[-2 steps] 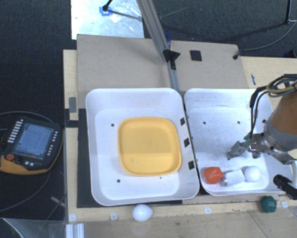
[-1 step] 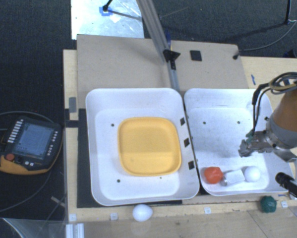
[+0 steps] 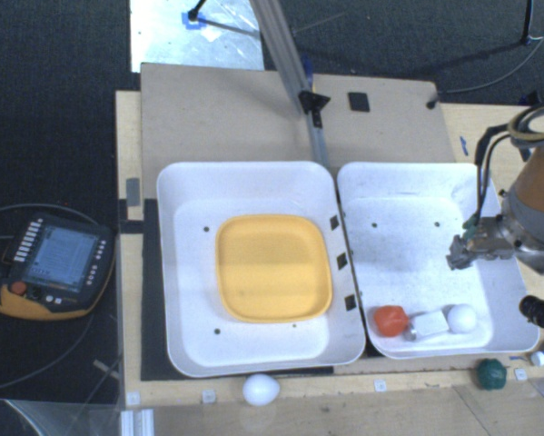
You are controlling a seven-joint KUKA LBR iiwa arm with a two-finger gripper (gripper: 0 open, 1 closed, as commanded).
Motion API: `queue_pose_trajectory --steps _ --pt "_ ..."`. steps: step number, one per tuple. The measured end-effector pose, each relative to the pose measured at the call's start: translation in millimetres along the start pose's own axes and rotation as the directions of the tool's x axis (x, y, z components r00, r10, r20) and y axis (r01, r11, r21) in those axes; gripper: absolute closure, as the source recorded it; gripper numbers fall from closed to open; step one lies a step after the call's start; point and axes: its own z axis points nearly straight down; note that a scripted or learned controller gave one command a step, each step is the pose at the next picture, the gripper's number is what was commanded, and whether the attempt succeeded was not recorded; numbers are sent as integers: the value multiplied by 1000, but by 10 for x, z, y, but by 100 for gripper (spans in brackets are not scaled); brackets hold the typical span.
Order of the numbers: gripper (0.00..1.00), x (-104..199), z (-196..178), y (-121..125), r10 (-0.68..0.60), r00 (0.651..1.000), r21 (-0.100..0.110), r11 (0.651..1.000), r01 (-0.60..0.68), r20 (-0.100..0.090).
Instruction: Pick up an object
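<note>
The arm reached in from the right, and its gripper point(image 3: 460, 254) hung above the right bin point(image 3: 408, 198), near the bin's right wall. It was small and dark from where I stood, so I could not tell its state; I saw nothing held in it.

The things to pick lay together in the lower part of that bin. A red object point(image 3: 389, 320), rounded and a little soft-looking, was at the left. Just beside it, touching or almost touching, was a white piece point(image 3: 428, 324), and at its right end a white ball point(image 3: 461, 317). The gripper was near them, but further up in the bin.

I think the red object is light and would give a little under pressure, so it is the safest choice; the grip should close across its middle, from above. The white ball seemed smooth and hard, and it could roll or slip out. Because the three lay so close, one finger might push a neighbour.

The left bin point(image 3: 181, 243) carried a yellow plate point(image 3: 273, 266). A white egg-shaped thing point(image 3: 261, 389) and a dark green ball point(image 3: 490, 373) lay on the bench in front of the bins.
</note>
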Motion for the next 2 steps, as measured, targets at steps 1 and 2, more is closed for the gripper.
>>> queue_pose_trajectory --steps 1,2 --pt "100 82 -475 -21 0 1000 0 1000 0 0" --pt "100 81 -847 -12 1 1000 2 1000 -1 0"
